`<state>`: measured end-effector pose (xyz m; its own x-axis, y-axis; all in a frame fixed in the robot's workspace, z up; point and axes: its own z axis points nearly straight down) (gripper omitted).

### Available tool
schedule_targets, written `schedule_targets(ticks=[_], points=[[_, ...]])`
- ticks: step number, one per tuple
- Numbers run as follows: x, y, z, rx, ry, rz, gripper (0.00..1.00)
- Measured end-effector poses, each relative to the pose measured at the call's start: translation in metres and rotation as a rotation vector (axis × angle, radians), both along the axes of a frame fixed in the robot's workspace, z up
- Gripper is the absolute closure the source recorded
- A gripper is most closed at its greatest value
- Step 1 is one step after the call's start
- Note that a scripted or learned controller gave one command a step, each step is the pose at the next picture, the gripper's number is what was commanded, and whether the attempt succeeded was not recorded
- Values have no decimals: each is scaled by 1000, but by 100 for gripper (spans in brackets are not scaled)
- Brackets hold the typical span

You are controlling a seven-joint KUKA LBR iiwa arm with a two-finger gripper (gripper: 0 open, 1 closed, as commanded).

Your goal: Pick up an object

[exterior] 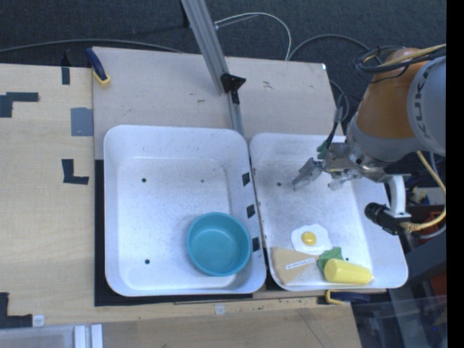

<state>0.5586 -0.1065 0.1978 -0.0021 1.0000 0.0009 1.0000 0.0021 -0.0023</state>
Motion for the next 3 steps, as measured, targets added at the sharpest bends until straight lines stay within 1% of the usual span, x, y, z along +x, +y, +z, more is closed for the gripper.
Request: schedule_targets(ticks=[1,2,3], points=[[0,0,0,0,0,0,0],[6,-4,-60,-1,5,-1,0],[6,-4,-111,-3,-2,-1,0]])
